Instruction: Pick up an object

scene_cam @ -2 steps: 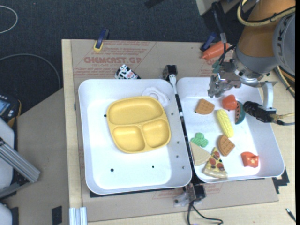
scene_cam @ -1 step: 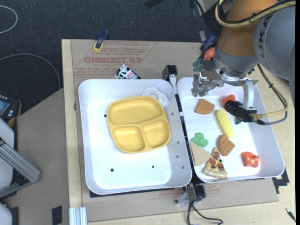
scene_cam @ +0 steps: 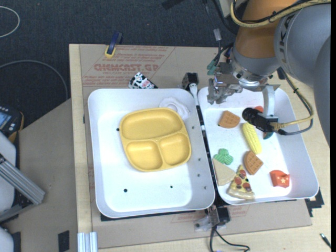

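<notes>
Dark carpet floor [scene_cam: 47,20] — cardboard-topped bench [scene_cam: 157,62] under even light.

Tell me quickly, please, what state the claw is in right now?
Claw: it cannot be told whether it is open or shut; it hangs over the far edge of the right bin, with nothing seen in it.

Grey arm [scene_cam: 307,41], orange wrist band [scene_cam: 261,25]

The right bin [scene_cam: 302,156] is crowded: a corn cob [scene_cam: 251,135], two waffles [scene_cam: 229,120], a pizza slice [scene_cam: 240,185], a green piece [scene_cam: 223,156] and a red piece [scene_cam: 280,178] lie near one another, with narrow white gaps between. In the left bin [scene_cam: 100,140], a yellow divided plate [scene_cam: 155,139] fills the middle, leaving open floor along the near and left sides.
</notes>
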Tool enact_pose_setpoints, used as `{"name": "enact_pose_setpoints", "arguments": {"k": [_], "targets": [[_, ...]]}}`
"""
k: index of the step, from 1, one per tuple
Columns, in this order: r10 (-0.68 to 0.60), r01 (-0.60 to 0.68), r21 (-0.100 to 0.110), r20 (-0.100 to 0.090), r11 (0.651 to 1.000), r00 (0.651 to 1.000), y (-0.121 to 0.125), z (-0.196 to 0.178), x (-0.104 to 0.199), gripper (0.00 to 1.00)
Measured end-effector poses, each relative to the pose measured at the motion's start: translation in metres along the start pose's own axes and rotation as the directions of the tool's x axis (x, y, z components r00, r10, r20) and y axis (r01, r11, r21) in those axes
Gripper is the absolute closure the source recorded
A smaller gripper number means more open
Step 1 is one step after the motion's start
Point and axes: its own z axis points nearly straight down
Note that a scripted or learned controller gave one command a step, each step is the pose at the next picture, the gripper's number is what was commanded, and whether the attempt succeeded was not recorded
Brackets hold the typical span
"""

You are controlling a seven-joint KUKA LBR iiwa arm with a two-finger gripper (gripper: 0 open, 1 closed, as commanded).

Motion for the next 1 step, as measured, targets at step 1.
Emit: {"name": "enact_pose_setpoints", "arguments": {"k": [1], "targets": [[0.003, -0.003, 0.008, 0.0, 1.0, 1.0, -0.0037, 0.0135, 0.0017, 1.0]]}}
